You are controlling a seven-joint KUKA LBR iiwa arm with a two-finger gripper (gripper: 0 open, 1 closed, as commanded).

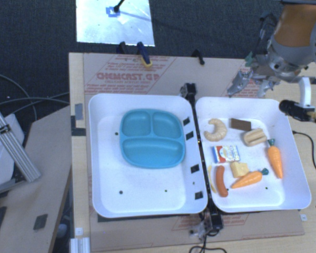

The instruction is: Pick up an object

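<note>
My gripper [251,85] hangs open above the far rim of the right bin [295,194], with nothing between its fingers. Below it in that bin lie a croissant [216,129], a brown chocolate block [240,124] and a bread roll [254,137]. Nearer the front are a red and white packet [226,153], a yellow cheese cube [239,168], a red sausage [221,181] and two carrots, one at the right [275,160] and one lying low [247,179].
The left bin [105,194] holds a blue divided plate [151,138]. A black hinge strip [197,141] runs between the bins. A shiny metal sheet [115,15] lies on the floor behind the bench.
</note>
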